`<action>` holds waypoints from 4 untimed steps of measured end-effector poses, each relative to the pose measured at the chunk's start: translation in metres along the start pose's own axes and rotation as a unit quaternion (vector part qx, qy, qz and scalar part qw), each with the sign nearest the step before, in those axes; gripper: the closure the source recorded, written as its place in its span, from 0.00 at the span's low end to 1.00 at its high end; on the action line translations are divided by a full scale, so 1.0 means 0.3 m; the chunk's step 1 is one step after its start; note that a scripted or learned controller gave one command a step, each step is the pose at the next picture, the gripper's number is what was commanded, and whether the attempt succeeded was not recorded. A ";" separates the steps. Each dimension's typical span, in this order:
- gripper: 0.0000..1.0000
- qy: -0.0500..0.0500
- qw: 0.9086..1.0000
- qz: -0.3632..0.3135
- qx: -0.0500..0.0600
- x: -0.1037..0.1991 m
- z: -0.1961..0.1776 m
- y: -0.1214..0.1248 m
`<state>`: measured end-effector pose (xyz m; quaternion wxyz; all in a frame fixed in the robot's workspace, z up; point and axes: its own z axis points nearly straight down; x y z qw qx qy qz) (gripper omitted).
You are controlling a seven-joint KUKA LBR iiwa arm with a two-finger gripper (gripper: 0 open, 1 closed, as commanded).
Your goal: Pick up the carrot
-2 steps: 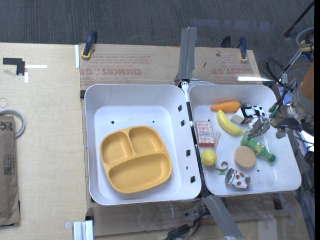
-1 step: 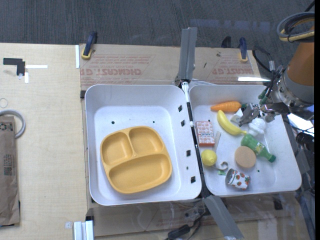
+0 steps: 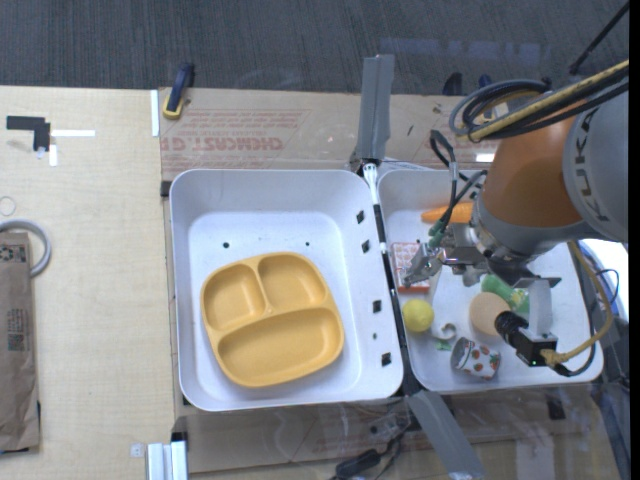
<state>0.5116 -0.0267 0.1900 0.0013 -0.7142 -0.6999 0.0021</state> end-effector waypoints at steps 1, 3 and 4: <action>0.00 0.000 1.000 -0.022 -0.002 -0.199 -0.003 0.042; 0.00 -0.001 0.969 -0.248 -0.003 -0.424 0.023 0.195; 1.00 -0.002 0.969 -0.247 -0.004 -0.428 -0.007 0.197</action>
